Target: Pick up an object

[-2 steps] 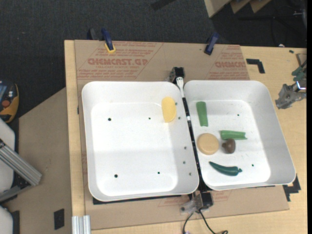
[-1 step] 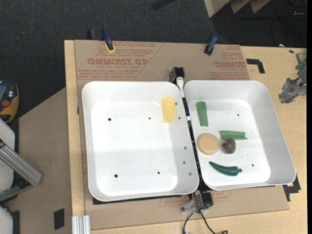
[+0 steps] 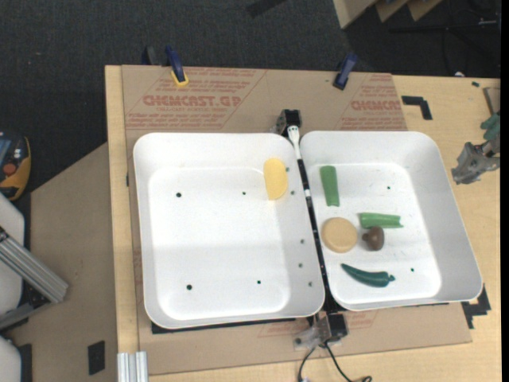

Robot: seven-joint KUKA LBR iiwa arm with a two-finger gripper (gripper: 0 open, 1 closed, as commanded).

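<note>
Brown cardboard bench point(image 3: 238, 94), two white bins, nothing lifted yet. Grey gripper point(image 3: 475, 164) sits off the right bin's point(image 3: 445, 213) edge, well apart from the goods; no object between its fingers. Round tan disc point(image 3: 339, 235), small brown ball point(image 3: 373, 239) and green pieces wait untouched.

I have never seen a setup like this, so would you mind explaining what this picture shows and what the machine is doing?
This is one camera fixed above a workbench, looking down at a slant. Two shallow white bins sit side by side. The left bin holds a yellow piece near its right wall. The right bin holds a light green strip, a darker green strip, a tan disc, a small brown ball and a dark green pepper shape. The grey part at the right edge is the robot's gripper, off to the side of the bins, holding nothing.
</note>
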